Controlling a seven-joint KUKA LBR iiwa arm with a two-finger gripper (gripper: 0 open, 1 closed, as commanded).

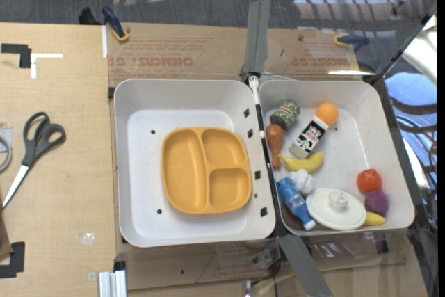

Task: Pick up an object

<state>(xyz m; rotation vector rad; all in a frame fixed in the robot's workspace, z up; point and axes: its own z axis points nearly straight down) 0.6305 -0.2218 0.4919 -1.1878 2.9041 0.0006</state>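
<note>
Gripper state: can't tell. Candidates all sit in the right bin (389, 127); the left bin (139, 149) carries a yellow divided tray (206, 169).

Best pick, imo: orange ball (327, 113), near the right bin's back edge, touching the top of a white bottle (309, 136). Prob. light, stiff plastic, smooth, so it may roll or squirt out; take it across the middle.

Alt: red toy (368, 181) by the right wall, just beside a purple one (376, 202), w/ clear space on its left.

Avoid the white lid (336, 209) at the front edge: flat, low, hard to pinch. Banana (304, 163) and blue bottle (292, 197) are crowded along the left wall.
</note>
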